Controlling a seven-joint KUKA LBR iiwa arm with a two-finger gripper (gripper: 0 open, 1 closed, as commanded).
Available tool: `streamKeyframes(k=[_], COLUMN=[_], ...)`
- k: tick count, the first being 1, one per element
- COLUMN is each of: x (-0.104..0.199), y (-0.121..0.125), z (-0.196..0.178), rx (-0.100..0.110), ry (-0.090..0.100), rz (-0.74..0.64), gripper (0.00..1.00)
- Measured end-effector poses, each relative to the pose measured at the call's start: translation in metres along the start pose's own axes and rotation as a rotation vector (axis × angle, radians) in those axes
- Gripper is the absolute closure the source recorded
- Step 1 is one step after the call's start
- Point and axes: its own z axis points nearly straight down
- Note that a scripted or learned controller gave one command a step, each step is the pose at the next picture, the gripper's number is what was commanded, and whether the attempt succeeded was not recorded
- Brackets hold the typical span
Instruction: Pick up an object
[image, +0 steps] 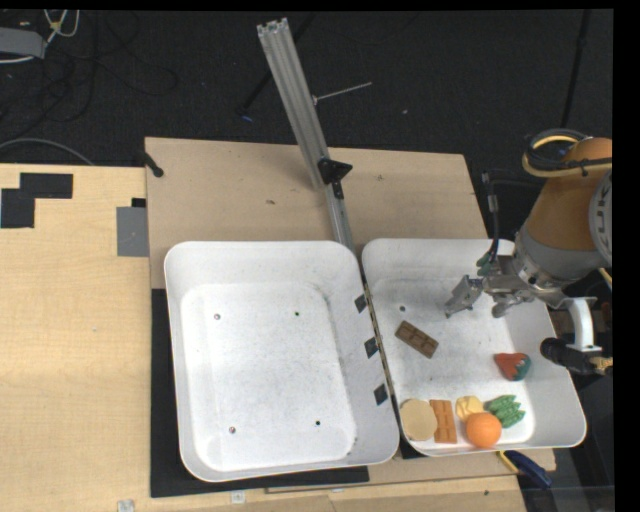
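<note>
- A brown chocolate bar (416, 339) lies flat and slanted near the middle of the right bin (430, 262), apart from everything else.
- The gripper (480, 300) hangs over the same bin, to the bar's upper right, its fingers spread with nothing between them.
- A red piece (513, 366) sits near the bin's right wall.
- Along the near edge sit a bread slice (420, 419), an orange (483, 430) and a green item (506, 409).
- The left bin (262, 360) lies alongside.

Two bins sit side by side on the worktop (420, 190); the right bin (420, 262) holds toy food (465, 420) along its near edge.
</note>
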Motion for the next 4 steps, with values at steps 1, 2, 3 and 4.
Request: streamKeyframes(k=[1, 2, 3, 4], x=[-0.001, 0.005, 0.001, 0.0], y=[0.001, -0.005, -0.007, -0.007], z=[-0.013, -0.071, -0.134, -0.152], rx=[-0.005, -0.011, -0.013, -0.009], ry=[-0.001, -0.003, -0.004, -0.002], rz=[0.003, -0.001, -0.002, -0.003], gripper=[1.0, 1.0, 1.0, 1.0])
